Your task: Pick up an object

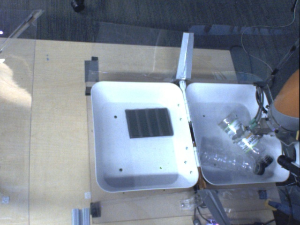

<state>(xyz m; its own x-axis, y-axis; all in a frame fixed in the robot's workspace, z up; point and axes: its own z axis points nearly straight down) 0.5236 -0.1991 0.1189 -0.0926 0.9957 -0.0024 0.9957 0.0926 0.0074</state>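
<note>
A pale wooden bench (pixel 51 139) is seen, on which two white bins (pixel 101 139) (pixel 206 100) are set side by side at centre and right.

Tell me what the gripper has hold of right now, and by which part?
Cannot be told. The gripper is low in the right bin among clear plastic objects, but glare and transparency hide whether anything sits between its fingers.

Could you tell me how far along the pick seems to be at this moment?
Done: the tool is down inside the right bin, among clear plastic items. In hand: nothing visibly gripped. Left: securing and lifting one item. The dark ridged pad lies in the left bin.
</note>
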